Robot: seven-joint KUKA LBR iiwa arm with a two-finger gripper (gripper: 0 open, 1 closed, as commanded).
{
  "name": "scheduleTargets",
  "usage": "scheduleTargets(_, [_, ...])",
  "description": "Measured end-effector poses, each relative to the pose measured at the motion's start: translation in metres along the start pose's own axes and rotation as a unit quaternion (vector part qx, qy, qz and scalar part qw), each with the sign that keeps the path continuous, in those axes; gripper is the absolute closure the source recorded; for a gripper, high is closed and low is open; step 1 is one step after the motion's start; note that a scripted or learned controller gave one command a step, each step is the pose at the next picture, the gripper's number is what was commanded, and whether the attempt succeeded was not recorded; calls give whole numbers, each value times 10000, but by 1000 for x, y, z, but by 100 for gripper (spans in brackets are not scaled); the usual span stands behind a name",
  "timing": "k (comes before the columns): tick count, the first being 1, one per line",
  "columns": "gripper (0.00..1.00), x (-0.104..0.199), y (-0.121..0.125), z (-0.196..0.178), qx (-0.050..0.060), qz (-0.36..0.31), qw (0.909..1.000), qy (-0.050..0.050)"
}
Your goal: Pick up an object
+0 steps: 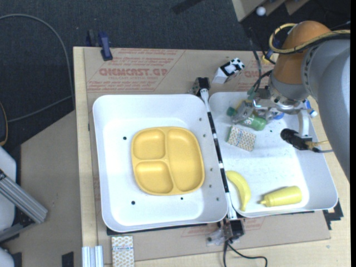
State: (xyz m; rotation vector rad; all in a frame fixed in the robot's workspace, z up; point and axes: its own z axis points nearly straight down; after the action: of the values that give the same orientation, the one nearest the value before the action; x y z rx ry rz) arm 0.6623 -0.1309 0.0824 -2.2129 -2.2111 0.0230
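Pincer [261, 105] down at far edge of right bin [317, 171], on a green item [253, 121]; can't tell how wide it's open or if it grips. Patterned packet [242, 138] just nearer, by left wall. Banana [240, 188] and yellow bottle [282, 196] along near edge. Yellow divided plate [167, 160] mid left bin [111, 149]. Black-white toy [232, 68] on tabletop [156, 71] at far edge.

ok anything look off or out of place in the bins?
Nothing spilled or damaged. The yellow bottle lies on its side beside the banana in the right bin. The divided yellow plate sits flat in the left bin.
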Motion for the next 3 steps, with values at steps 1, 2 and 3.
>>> scheduleTargets(1, [0,0,0,0,0,-5,10000,3])
scheduleTargets(2, [0,-22,0,0,3,-2,10000,30])
scheduleTargets(3, [0,-78,-36,-2,-93,-4,10000,5])
